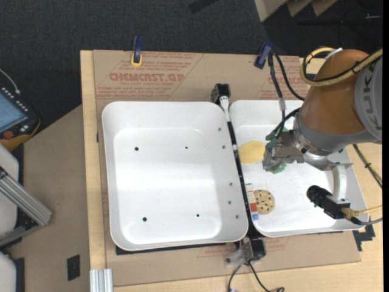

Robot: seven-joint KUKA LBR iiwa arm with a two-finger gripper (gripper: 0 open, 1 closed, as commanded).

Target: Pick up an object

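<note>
The gripper (275,158) is set low in the right bin (298,216), over a small green thing (279,168) and just beside a yellow lump (251,152) near that bin's left wall, so the reach is judged to be in hand; whether the gripper is wide or narrow cannot be told. A firm closing and a straight lift are called for next, with a speckled biscuit (262,201) at the front-left corner as another choice. The surface (176,72) is covered with printed brown cardboard, and dark carpet (91,17) is seen beyond.
</note>
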